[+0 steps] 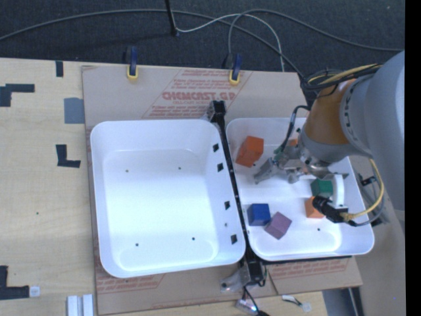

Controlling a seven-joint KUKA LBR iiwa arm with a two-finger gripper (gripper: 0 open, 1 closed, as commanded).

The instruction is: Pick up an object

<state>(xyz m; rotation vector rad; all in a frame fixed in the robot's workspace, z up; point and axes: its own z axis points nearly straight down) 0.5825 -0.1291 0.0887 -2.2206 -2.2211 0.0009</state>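
Camera view, right bin (355, 245), listed from the near rim back.

Purple block (278, 225): near the front wall, turned about a quarter-turn off the bin's edges, corners leading; no clear long axis.

Blue block (259, 214): just beside the purple one, to its left, roughly square to the bin.

Small orange block (314, 207) and green block (321, 188): right side, partly under the wrist.

Gripper (271, 170): low over the bin floor at mid-depth, fingers slightly parted, nothing between them.

Orange block (250, 151): farthest back, close to the divider, just beyond the fingertips; tipped on an edge, its longer side running near to far.

Step, as judged: approach, grasp not made. Next move calls for closing squarely across one block's flat faces.
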